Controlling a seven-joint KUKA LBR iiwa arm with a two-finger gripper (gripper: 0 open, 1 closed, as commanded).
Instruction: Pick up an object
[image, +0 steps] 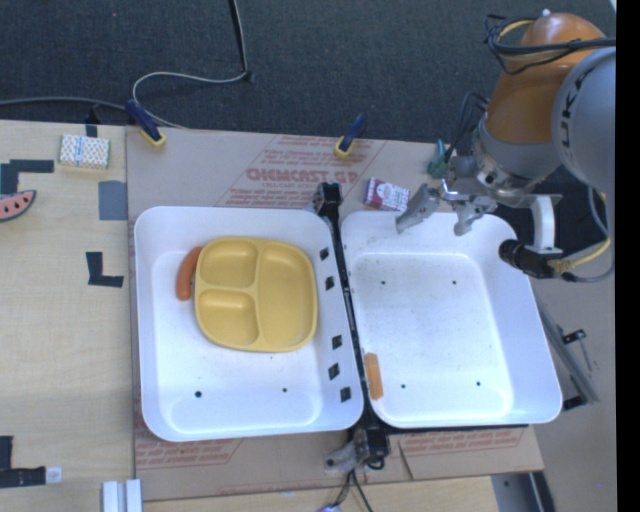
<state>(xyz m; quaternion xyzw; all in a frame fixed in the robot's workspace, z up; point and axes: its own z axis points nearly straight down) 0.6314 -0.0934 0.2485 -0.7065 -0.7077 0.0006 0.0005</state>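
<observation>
A yellow divided plate (255, 293) lies in the left bin (240, 410). An orange sausage-shaped piece (185, 274) rests against the plate's left edge. A second small orange piece (373, 375) lies at the left wall of the right bin (520, 370). My gripper (440, 211) hangs over the far edge of the right bin, open, its two fingers spread with nothing between them. It is well apart from both orange pieces.
A small red-and-white packet (384, 193) lies on the cardboard just behind the right bin, left of the gripper. Black clips (328, 197) join the bins along the middle. Blue-yellow clamps (350, 135) hold the cardboard's far edge. The arm (545, 90) fills the upper right.
</observation>
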